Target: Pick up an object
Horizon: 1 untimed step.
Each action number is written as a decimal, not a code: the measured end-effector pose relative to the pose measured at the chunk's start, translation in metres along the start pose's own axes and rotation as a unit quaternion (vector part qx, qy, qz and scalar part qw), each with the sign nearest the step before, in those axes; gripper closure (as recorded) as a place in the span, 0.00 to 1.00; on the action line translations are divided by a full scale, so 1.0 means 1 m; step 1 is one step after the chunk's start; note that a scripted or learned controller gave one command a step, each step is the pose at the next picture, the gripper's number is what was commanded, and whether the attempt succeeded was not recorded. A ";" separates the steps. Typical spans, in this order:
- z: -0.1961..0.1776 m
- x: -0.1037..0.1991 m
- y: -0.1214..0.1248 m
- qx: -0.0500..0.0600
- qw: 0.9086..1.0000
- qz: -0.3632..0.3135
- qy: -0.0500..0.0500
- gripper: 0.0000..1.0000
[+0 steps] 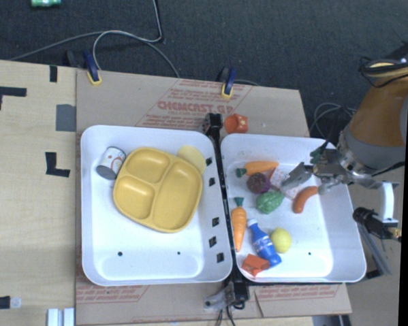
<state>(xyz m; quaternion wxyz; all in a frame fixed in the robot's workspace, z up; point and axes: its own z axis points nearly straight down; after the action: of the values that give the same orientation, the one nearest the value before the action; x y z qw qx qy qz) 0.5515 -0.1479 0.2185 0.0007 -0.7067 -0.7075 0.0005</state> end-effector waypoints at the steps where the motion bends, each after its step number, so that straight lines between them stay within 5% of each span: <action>1: 0.125 0.039 0.024 0.000 1.000 0.000 0.000 0.00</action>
<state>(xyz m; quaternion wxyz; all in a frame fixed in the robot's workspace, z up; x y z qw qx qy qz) 0.5753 -0.1084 0.0937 0.0003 -0.7067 -0.7075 0.0003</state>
